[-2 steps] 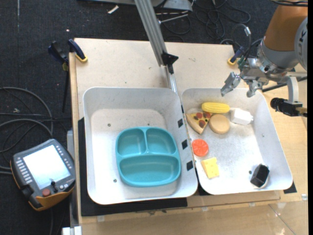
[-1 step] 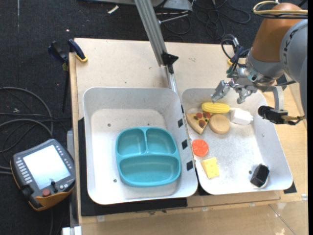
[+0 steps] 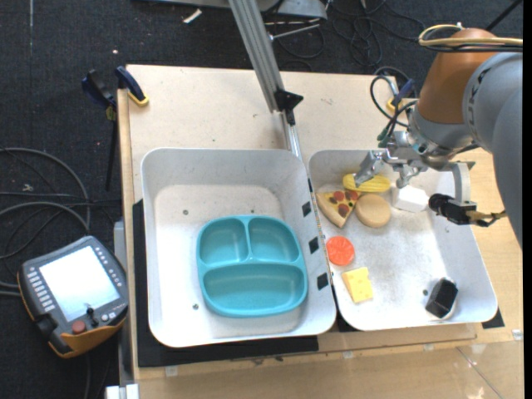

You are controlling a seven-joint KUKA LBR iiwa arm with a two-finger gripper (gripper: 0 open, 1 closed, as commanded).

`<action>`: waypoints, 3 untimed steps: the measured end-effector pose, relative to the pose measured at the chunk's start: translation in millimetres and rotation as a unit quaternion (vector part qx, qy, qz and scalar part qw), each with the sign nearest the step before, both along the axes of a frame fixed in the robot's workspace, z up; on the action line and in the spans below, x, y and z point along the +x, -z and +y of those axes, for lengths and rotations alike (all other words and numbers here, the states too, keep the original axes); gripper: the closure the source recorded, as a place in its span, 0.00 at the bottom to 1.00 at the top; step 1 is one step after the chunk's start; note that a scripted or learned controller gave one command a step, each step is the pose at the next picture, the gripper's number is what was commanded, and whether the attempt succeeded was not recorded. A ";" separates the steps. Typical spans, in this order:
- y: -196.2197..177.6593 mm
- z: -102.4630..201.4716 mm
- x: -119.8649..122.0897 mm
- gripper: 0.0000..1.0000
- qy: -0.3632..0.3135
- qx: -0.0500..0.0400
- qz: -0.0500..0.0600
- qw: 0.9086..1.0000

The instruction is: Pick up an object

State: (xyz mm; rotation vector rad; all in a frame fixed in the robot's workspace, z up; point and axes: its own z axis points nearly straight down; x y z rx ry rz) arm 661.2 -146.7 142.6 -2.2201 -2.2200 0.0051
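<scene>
My gripper (image 3: 389, 171) hangs low over the back of the right bin (image 3: 465, 260), fingers spread and open, nothing between them. Its left finger (image 3: 366, 173) comes down right at a yellow banana (image 3: 368, 184). Just in front of the banana lie a pizza slice (image 3: 337, 206) and a tan round biscuit (image 3: 374, 214). A white block (image 3: 410, 198) rests under the gripper's right side. Nearer the front are an orange-red disc (image 3: 339, 250), a yellow cheese wedge (image 3: 358, 284) and a black object (image 3: 440, 297).
The left bin (image 3: 166, 223) holds a teal divided plate (image 3: 249, 264). A slanted metal pole (image 3: 262, 48) crosses the back and ends at the wall between the bins. A teach pendant (image 3: 71, 293) lies off the bench at the left.
</scene>
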 end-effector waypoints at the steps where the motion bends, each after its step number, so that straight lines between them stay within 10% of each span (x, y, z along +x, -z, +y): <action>1: -13.9 0.3 1.6 1.00 -0.001 0.000 -0.003 1.000; 3: -80.5 -6.4 7.1 1.00 -0.001 0.000 -0.004 1.000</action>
